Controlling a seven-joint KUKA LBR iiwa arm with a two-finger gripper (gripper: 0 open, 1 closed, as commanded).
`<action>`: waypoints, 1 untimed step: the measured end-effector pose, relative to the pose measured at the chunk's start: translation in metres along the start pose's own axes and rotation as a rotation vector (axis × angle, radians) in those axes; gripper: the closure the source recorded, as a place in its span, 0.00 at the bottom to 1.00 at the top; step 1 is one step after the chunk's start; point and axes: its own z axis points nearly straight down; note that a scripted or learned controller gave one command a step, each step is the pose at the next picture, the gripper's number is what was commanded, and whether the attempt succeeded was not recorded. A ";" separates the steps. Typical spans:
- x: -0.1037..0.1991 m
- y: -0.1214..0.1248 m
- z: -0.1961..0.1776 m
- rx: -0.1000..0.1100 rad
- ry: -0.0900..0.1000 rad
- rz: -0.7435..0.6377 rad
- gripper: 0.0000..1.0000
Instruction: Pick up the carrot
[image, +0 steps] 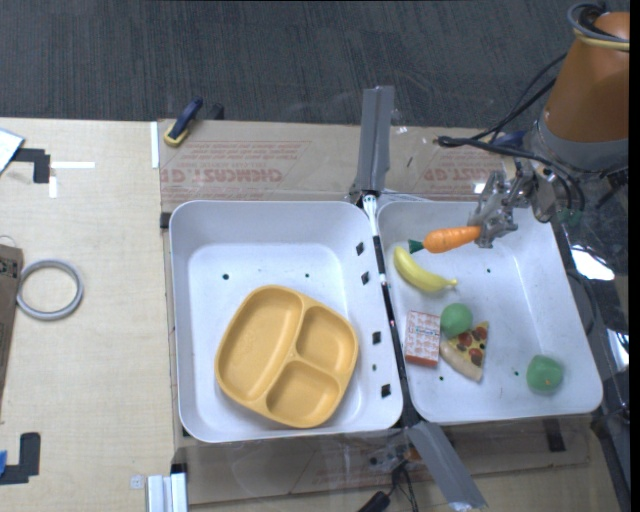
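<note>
Bench left: a grey roll of tape (46, 289) lies flat on the pale wooden bench top (90, 400), well apart from both bins.
Bench rear: a blue and yellow clip (184, 121) rests on the brown cardboard sheet (260, 160) behind the bins.
Left bin: the shallow white left bin (190, 260) holds a yellow plastic plate with three compartments (287, 356), lying flat toward the front right of the bin.
Right bin: the shallow white right bin (570, 300) carries all the small items.
Near the divider: a red and white small carton (422, 337) lies just beside the bin's left wall.
Banana: a yellow toy banana (422, 271) lies below and left of the carrot, close to it.
Carrot: the orange toy carrot (451, 238) sits level at the rear of the right bin, its thick end at the gripper's fingers.
Middle: a green round toy (456, 318) touches a slice of toy pizza (467, 350).
Front right: a second green ball-like toy (545, 374) sits alone.
Gripper: the metal two-finger gripper (492, 228) appears closed on the carrot's right end; the fingers are small and partly blurred.
</note>
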 end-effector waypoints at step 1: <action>-0.003 0.027 0.025 -0.002 0.003 -0.316 1.00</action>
